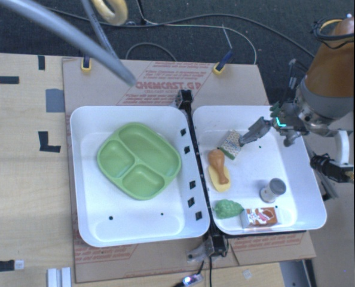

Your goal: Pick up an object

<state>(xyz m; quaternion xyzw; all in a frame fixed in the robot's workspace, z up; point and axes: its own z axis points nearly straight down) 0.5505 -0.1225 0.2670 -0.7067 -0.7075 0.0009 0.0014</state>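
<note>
You are looking down on two shallow white bins sitting side by side on a cardboard sheet. The left bin (88, 220) is holding a green divided plate (139, 160), lying flat near its middle. The right bin (303, 184) is holding the loose objects: a small grey-and-white patterned packet (230, 143) toward the upper left, a yellow and orange toy piece shaped like a drumstick (219, 169) just below it, a leafy green toy vegetable (228, 208) near the front edge, a red-and-white carton (260, 217) beside that, and a small grey can (273, 189) standing just above the carton.

The arm is reaching in from the right, with its orange band up at the top right corner. The gripper (248, 137) is hanging over the upper part of the right bin, its dark tip pointing left and sitting just beside the patterned packet. You cannot tell from this angle how far apart it is set, and nothing is visibly caught in it. Every object is lying on the bin floor.
</note>
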